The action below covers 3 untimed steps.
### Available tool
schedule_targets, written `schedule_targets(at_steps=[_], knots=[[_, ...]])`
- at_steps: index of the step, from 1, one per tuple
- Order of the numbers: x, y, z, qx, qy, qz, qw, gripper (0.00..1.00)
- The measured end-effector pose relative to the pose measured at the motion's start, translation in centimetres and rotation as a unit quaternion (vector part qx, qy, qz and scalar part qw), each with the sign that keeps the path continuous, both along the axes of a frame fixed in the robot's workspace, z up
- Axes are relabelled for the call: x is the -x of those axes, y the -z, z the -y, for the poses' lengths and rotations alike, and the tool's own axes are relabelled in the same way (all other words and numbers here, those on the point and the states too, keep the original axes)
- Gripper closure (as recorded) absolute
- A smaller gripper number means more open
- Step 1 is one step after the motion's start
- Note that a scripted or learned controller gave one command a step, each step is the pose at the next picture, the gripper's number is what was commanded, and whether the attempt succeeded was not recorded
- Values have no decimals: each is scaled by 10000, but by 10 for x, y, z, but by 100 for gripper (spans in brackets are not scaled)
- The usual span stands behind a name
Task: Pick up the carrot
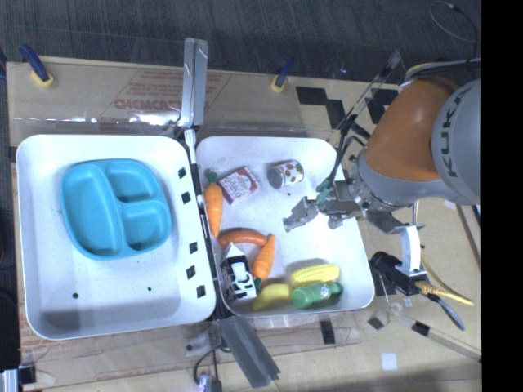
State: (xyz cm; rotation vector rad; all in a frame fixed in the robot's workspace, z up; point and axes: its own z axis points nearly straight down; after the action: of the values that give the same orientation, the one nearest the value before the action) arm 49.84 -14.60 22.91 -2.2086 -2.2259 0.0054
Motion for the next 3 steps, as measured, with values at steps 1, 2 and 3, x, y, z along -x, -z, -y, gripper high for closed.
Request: schedule_targets(at_steps=[1, 2, 3], knots=[[6, 123, -22, 3, -219, 14, 9998, 0], [-24, 137, -36, 38, -382, 37, 9993, 0], [-23, 129, -38, 17, -416, 2, 9991, 100]])
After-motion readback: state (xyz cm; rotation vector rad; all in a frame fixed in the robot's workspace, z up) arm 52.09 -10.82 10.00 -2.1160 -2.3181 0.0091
